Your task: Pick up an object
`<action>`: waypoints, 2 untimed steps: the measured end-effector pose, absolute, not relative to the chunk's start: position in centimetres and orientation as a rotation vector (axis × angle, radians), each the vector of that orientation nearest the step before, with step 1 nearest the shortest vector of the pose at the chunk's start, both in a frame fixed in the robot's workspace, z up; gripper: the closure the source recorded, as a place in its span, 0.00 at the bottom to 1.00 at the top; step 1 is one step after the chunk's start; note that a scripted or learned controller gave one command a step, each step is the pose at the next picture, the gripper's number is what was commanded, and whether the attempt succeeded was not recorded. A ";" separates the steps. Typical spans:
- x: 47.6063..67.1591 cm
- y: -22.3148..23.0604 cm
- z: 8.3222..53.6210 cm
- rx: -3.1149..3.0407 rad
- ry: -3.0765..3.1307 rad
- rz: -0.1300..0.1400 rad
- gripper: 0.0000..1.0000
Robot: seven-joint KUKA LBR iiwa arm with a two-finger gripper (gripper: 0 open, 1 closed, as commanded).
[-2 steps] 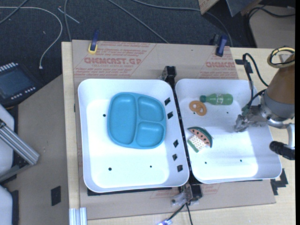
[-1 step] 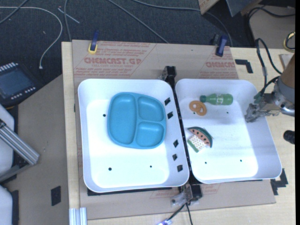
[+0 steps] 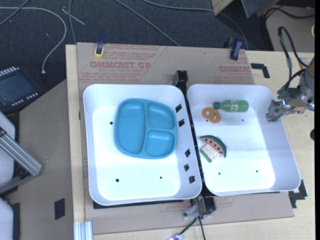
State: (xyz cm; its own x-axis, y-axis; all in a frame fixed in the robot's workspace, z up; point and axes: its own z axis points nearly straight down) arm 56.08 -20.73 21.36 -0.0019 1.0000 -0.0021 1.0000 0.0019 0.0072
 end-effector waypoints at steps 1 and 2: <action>56.2 -20.8 26.8 2.215 2.219 0.005 1.00; 56.7 -15.8 25.2 2.219 2.228 0.000 1.00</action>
